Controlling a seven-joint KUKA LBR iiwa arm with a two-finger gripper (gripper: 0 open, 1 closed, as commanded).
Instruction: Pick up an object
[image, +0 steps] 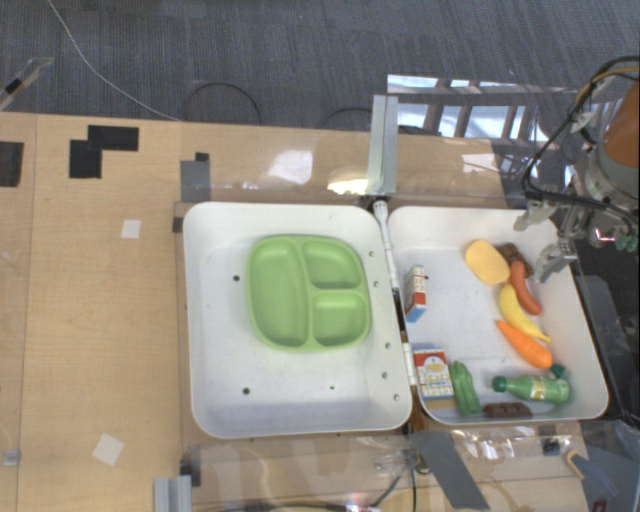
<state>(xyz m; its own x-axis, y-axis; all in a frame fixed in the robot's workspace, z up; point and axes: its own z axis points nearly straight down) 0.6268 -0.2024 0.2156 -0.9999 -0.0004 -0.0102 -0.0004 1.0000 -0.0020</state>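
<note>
The right bin (460, 330) holds several toy foods. A yellow lemon-like piece (487, 262) lies at the back, with a red-brown sausage (522, 282), a banana (520, 314) and an orange carrot (526, 344) strung out in front of it. Along the front wall lie a green bottle (532, 388), a brown bar (507, 409), a green pickle (464, 389) and a red-and-white carton (431, 372). A small box (416, 291) stands near the divider. My gripper (542, 238) hangs over the bin's back right corner, just right of the lemon piece, open, with only white bin floor between its fingers.
The left bin (220, 330) holds a green divided plate (307, 291) in its middle. A metal post (383, 150) rises behind the divider between the bins. Black cables (560, 130) loop around the arm at the upper right.
</note>
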